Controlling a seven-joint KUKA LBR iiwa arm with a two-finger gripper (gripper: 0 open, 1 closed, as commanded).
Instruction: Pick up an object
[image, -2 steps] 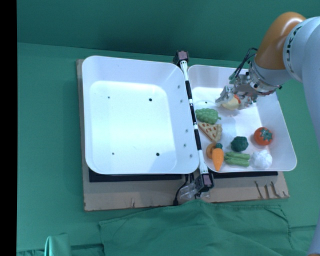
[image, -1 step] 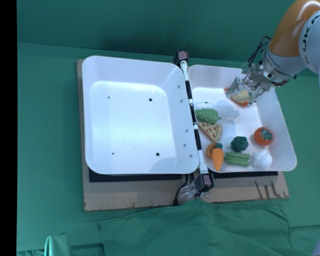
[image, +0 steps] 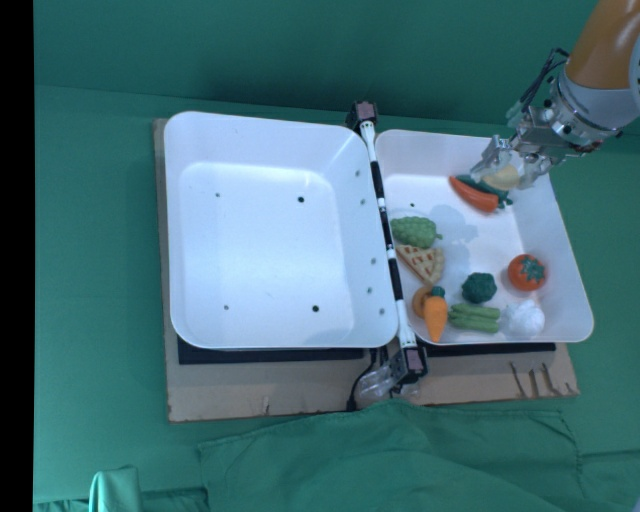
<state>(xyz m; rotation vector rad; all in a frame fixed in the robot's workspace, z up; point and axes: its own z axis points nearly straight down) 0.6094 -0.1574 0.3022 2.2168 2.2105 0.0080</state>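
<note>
While poised over the glossy white right bin (image: 560, 250), metal fingers (image: 505, 165), grip state unreadable, above a tapered orange carrot (image: 474, 193).

Toys (image: 470, 270) lie in right bin (image: 560, 245) (perhaps eight).

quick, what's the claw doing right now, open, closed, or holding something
Claw: cannot be told; it sits low over the right bin's far corner, above a pale piece and a carrot.

camera: fixed overhead, slanted down
covers: two shallow white plastic bins (image: 270, 180) side by side
distance: probably mid-range
</note>
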